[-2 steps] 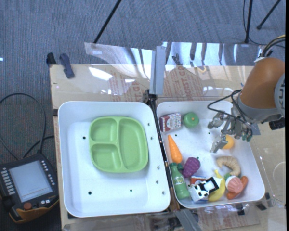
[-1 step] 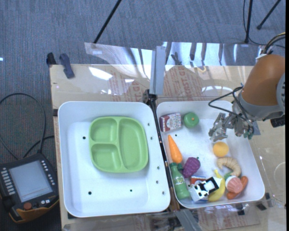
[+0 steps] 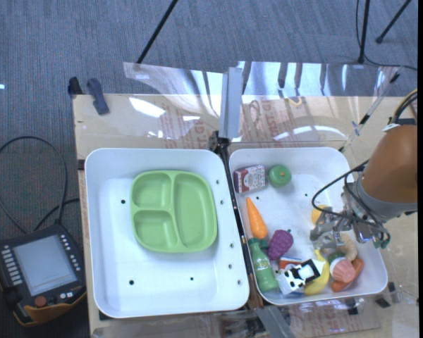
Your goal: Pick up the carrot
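- Carrot (image 3: pixel 256 218) lying on the right bin (image 3: pixel 303 162) floor near its left wall, below a small red carton (image 3: pixel 250 179), above a green bottle (image 3: pixel 264 266) and purple grapes (image 3: pixel 279 244).
- Hand (image 3: pixel 333 228) low over the right bin's right side, well apart from the carrot.
- Cannot tell how wide the hand stands.
- Green divided plate (image 3: pixel 174 210) resting in the left bin (image 3: pixel 109 259).

Looks like a robotics lab. There's grey office carpet (image 3: pixel 56 34), tripod legs (image 3: pixel 158 27) behind the bench, and a teach pendant (image 3: pixel 39 270) lying on the floor with its cable.
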`<control>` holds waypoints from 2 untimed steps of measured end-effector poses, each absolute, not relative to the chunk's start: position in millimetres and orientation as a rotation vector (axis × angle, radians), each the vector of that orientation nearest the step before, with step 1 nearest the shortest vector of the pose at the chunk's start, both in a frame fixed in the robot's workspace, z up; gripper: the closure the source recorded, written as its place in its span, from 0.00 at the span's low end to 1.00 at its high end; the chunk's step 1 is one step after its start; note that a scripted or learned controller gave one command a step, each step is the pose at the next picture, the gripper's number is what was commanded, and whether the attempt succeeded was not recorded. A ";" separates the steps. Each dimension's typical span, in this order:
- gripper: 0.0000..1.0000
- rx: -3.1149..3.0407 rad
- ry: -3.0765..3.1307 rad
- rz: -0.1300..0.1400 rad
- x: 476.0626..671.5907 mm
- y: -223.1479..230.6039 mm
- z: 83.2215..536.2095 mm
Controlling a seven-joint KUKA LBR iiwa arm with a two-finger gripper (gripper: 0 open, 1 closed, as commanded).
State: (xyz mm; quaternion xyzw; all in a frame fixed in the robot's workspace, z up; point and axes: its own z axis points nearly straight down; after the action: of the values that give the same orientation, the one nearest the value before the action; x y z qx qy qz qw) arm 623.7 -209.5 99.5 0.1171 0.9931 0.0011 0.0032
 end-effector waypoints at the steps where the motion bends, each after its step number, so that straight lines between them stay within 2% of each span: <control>1: 0.00 -0.045 3.142 0.003 535.3 -204.5 87.0; 2: 0.00 -0.045 3.141 0.003 535.6 -204.5 87.4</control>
State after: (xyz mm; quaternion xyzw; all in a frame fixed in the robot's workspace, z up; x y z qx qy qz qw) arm 535.6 -204.5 87.4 -0.0144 0.9999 0.0009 0.0002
